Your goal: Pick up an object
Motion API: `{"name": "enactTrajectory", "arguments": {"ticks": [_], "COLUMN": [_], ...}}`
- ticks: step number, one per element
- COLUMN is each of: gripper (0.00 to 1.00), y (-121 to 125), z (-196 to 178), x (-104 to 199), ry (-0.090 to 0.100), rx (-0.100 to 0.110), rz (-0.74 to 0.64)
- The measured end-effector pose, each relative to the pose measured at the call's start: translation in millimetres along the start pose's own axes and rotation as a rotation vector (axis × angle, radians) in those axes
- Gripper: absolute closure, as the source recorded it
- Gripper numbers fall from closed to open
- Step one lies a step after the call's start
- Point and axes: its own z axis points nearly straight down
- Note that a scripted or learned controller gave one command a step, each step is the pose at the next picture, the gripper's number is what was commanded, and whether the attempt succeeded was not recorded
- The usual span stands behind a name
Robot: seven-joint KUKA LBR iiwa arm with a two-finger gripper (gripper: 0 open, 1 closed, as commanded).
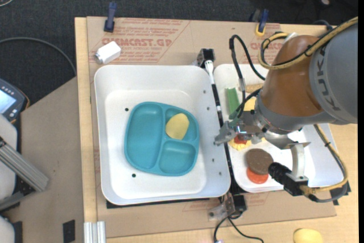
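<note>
My gripper hangs low over the left edge of the right bin, close to the wall between the two bins. Just under it lies a small orange-and-yellow piece. A green bar rests behind it along the bin's left side. In front of it are a brown disc and a red piece touching it. Nothing shows as held. The arm hides much of the right bin.
The left bin holds a teal divided plate with a yellow lump in its far right compartment. A white block sits on the board behind the bins. A yellow object lies off the bench at the front right.
</note>
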Motion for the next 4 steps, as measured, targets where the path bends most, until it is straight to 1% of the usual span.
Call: {"name": "enactTrajectory", "arguments": {"ticks": [1, 2, 3, 4], "gripper": [0.00, 1.00, 1.00, 1.00], "y": [-0.1, 0.9, 47.2, -0.6], "z": [0.5, -10.1, -103.4, -175.0], "x": [76.2, 71.1, 143.0, 189.4], "ry": [-0.001, -0.003, 0.001, 0.003], "rx": [-0.003, -0.006, -0.016, -0.010], "rz": [-0.004, 0.005, -0.004, -0.004]}}
